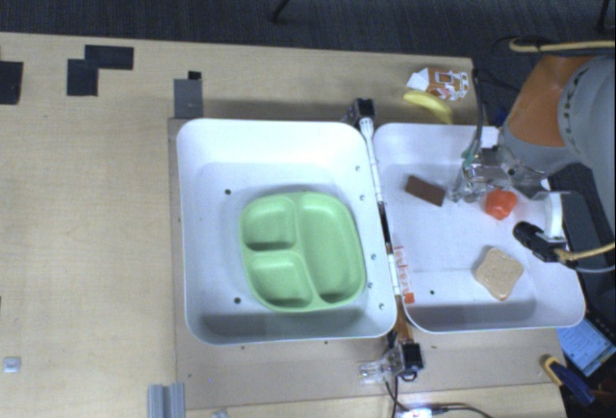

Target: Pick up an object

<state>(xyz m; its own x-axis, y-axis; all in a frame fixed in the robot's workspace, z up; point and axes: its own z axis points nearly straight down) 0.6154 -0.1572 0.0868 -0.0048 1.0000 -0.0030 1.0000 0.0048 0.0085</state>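
Observation:
In the right bin [433, 305] lie three things: a small brown block [423, 190] near its left side, an orange piece [499, 205] further right, and a tan, bread-like piece [498, 272] toward the front. My gripper [470, 183] hangs low over the back of this bin, between the brown block and the orange piece, close to both. The grey arm with its orange band [539, 108] comes in from the right above it. Nothing can be seen held in the gripper.
The left bin [207, 214] holds a green divided plate [302, 248]. A yellow banana-like item [428, 102] and a small wrapper [445, 81] lie on the bench behind the right bin. Black cables [539, 241] run along the right bin's right rim.

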